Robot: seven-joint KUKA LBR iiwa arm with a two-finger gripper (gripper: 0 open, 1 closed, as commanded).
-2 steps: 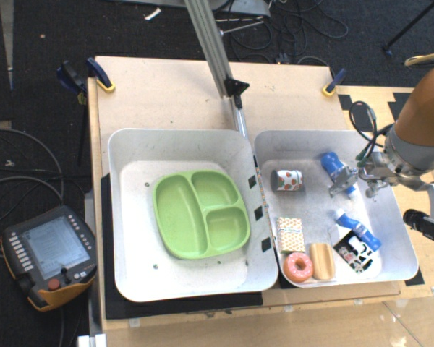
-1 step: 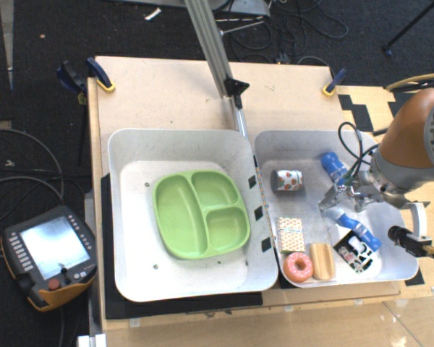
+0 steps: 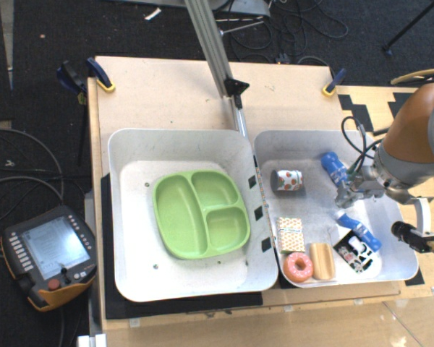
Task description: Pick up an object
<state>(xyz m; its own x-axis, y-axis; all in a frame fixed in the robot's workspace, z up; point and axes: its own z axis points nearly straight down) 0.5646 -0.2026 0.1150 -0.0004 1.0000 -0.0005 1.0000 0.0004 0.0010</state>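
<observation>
Blue plastic bottle (image 3: 333, 168), upper right of the right bin (image 3: 315, 140), just beside my gripper (image 3: 345, 196): I judge it light, stiff and slick, apt to roll, best pinched across its middle; whether the jaws are open I cannot tell.

The arm (image 3: 412, 139) is thick and rounded, with a broad orange band over a grey wrist segment; the orange surface is smooth and slightly glossy, and the grey below it is matte; thin black cables (image 3: 358, 147) loop out from the wrist's left side; beneath the wrist sits a cluster of pale grey metal parts, angular and small against the arm's bulk; the gripper (image 3: 345, 199) at its end is light metal, narrow and hard to make out in detail; a white bracket and a black cylindrical fitting (image 3: 412, 233) project from the lower side.
</observation>
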